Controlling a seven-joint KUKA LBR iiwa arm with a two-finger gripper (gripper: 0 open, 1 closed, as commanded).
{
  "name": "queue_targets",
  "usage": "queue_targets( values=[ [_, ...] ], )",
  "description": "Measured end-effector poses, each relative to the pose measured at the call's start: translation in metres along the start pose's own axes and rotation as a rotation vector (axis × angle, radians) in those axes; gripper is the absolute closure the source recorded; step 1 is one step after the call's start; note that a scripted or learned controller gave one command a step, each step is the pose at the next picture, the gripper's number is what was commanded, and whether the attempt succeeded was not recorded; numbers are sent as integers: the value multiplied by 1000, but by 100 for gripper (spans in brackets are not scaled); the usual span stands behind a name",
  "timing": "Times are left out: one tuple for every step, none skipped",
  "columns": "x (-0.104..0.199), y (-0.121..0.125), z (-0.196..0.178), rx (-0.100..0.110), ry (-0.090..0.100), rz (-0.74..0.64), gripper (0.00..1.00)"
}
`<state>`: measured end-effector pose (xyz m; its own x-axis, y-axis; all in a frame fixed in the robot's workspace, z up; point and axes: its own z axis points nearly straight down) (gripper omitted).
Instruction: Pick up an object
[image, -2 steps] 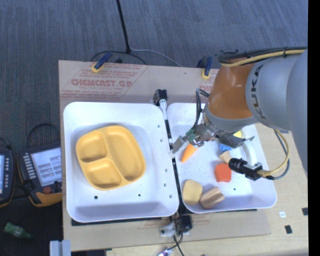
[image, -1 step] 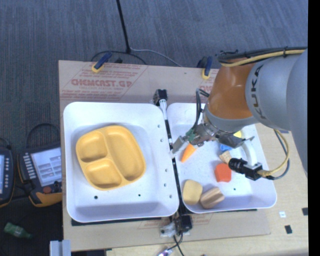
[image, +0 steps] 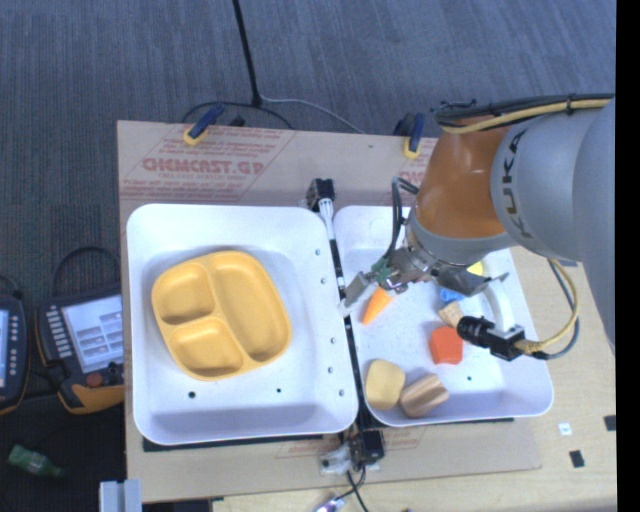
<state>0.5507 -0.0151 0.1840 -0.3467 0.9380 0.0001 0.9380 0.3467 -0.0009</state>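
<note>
Camera view, tool (image: 385, 277) over right bin (image: 520, 400) beside orange carrot (image: 374, 305) (possibly touching), grip state unclear

We see two bins side by side on the tabletop (image: 200, 165): the left bin (image: 140, 300) holds a divided tray (image: 220, 312); the right bin (image: 520, 395) holds a carrot (image: 374, 306), a block (image: 447, 346), and perhaps two bread rolls (image: 405, 389) nearest us.

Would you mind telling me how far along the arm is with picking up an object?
Done: the gripper has reached into the right white bin, right above the orange carrot-shaped toy. In hand: nothing visibly lifted; the carrot lies on the bin floor. Left: grasp and raise it. The red block and two tan bread-like pieces lie untouched.
</note>
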Motion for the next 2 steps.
queue_targets(
  values=[
    [0, 0, 0, 0, 0, 0, 0],
    [0, 0, 0, 0, 0, 0, 0]
  ],
)
